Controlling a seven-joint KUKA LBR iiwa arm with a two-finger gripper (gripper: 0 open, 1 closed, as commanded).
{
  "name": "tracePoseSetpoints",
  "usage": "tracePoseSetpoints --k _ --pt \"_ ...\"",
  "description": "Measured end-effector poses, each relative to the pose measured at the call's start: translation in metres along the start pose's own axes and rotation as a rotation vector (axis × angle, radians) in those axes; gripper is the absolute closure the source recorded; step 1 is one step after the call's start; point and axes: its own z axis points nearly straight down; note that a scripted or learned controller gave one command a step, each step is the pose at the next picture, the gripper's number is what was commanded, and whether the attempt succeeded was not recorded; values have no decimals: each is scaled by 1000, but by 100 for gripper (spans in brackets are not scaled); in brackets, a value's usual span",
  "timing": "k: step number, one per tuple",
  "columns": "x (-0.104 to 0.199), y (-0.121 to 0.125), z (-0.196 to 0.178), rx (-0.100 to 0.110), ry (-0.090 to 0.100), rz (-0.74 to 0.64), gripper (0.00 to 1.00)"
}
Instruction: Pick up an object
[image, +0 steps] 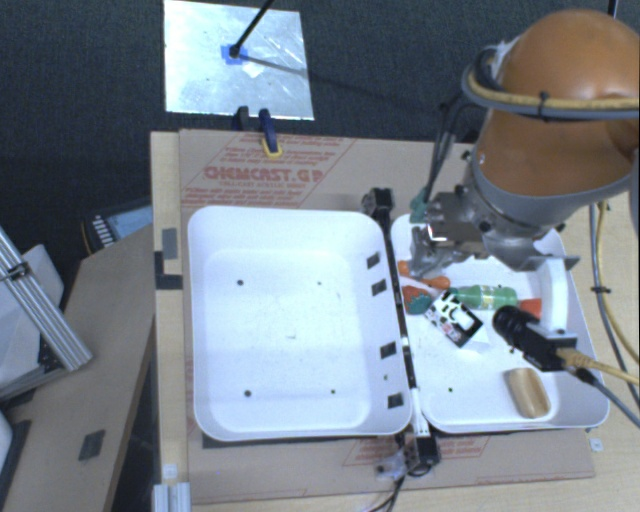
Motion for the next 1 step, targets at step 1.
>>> tracePoseSetpoints --k 1 --pt "54 1 -26 1 0 -1 100"
